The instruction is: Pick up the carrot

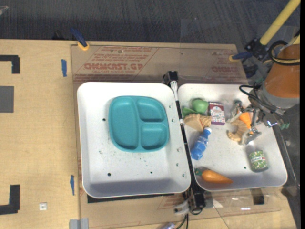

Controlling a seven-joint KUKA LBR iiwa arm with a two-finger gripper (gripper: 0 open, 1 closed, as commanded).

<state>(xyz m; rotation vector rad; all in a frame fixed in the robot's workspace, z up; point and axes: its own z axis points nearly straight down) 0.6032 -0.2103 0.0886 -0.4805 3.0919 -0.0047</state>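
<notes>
The carrot point(215, 177) lies on its side in the right bin point(276, 175), close to that bin's near edge and near its left wall, with its thick end pointing left and its tip pointing right. To its right the bin floor is bare up to a small green-and-white can point(258, 160) that stands near the right wall, so there is open room on that side and above the carrot. A blue bottle point(200, 144) lies tilted just beyond the carrot, apart from it.

Farther back in the same bin sit a green fruit point(200, 105), a small maroon box point(217, 113) and a tan crumpled lump point(197, 122), all packed near the left wall. The pincer point(248, 120) hangs over the far right part of this bin, among tan and orange odds and ends, well apart from the carrot. Whether it is wide or narrow cannot be told, since clutter and cables cover it. The arm point(286, 75) with its orange band enters above the bin's far right corner.

The left bin point(90, 171) holds a teal divided tray point(139, 123) in its middle, with bare white floor around it on all sides. Both bins rest side by side on the worktop point(33, 142), their inner walls touching along a dark strip.
</notes>
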